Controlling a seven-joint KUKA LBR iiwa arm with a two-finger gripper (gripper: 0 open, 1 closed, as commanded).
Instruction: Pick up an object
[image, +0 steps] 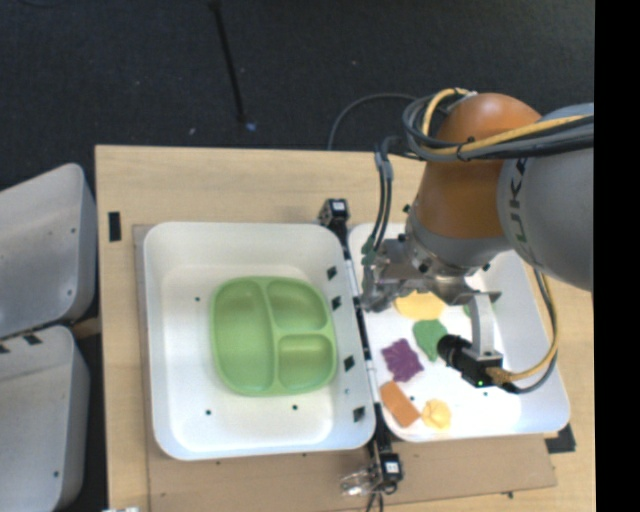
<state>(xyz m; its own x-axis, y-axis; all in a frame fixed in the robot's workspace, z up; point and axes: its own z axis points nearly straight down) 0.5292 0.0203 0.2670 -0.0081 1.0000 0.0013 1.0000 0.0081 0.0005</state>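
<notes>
Right of the frame's centre, in the camera view, the arm's orange band and grey wrist hang over the right bin, and the gripper sits beneath them above that bin's upper-left part, close to the divider between the two bins. Its state cannot be told from this view, because the wrist hides the tips. No object is visible in its grasp. Candidate objects lie in the right bin, below the gripper in the frame. A yellow piece is nearest, partly under the wrist housing. A green piece lies just below the yellow one. A purple piece lies lower and to the left, its long axis running from upper left to lower right. An orange block and a small yellow item sit near the bin's lower edge, the block angled along a similar diagonal. A black module on the arm's cabling hangs beside the green piece. The left bin holds a green divided tray, well apart from the gripper. Judged from this layout, the coming move is a short descent onto the yellow piece, which lies almost directly beneath the gripper; the others require a shift toward the frame's bottom.
</notes>
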